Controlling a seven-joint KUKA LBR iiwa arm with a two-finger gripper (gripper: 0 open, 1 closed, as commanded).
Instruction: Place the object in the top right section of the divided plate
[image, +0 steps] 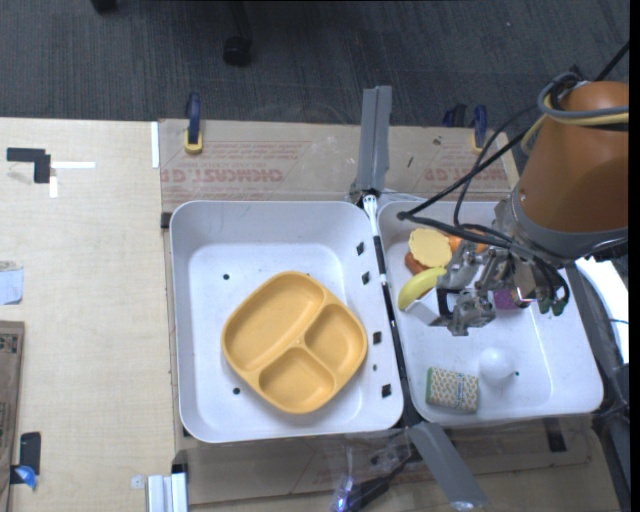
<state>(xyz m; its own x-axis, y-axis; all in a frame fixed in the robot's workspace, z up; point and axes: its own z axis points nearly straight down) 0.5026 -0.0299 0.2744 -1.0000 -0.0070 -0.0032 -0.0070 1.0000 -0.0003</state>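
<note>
A yellow divided plate (293, 343) lies tilted in the left bin (200, 300), with three sections. In the right bin (560, 395) my gripper (466, 318) hangs low near the bin's middle, just right of a yellow banana (420, 287). Behind the banana lie a yellow round piece (431, 245) and a red-orange item (413, 263). A purple object (523, 297) peeks out behind the gripper's body. Nothing is visible between the fingers.
A white ball (495, 364) and a green-patterned sponge-like block (452, 389) rest near the right bin's front. A ridge (382, 300) divides the two bins. The arm's orange band (580, 150) and cables loom over the right bin's back right.
</note>
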